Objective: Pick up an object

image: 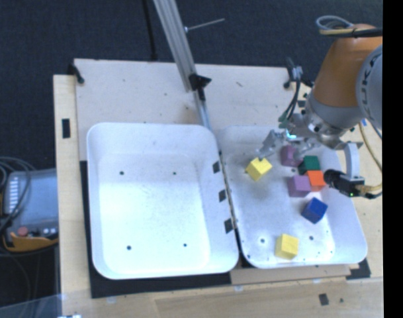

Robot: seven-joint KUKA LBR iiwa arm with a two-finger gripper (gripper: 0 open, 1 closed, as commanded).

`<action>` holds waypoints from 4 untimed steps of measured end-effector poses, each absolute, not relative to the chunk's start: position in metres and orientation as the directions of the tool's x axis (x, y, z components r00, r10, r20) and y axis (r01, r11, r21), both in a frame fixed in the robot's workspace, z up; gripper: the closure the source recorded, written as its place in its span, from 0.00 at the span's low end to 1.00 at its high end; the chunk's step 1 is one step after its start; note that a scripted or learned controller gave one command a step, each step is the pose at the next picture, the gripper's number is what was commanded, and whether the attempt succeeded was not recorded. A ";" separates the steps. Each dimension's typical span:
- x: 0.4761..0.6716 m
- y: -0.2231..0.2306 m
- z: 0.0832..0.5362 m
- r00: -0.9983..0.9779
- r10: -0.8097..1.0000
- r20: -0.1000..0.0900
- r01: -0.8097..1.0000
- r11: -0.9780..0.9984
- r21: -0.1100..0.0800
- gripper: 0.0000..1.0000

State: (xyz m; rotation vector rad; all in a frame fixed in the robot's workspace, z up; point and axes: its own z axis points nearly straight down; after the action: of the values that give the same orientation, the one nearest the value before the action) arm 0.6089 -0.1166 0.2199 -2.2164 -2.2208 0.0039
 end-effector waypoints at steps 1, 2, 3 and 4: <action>0.610 -0.117 0.223 -0.001 1.000 0.001 1.000 0.001 0.001 0.00; 0.608 -0.115 0.160 0.002 1.000 -0.001 1.000 -0.002 -0.006 0.00; 0.610 -0.107 0.104 -0.001 1.000 -0.001 1.000 0.001 -0.005 0.00; 0.610 -0.109 0.097 0.005 1.000 -0.001 1.000 -0.005 -0.001 0.00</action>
State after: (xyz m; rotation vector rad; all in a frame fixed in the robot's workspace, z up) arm 0.6104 -0.1085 0.0970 -2.2271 -2.2161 0.0023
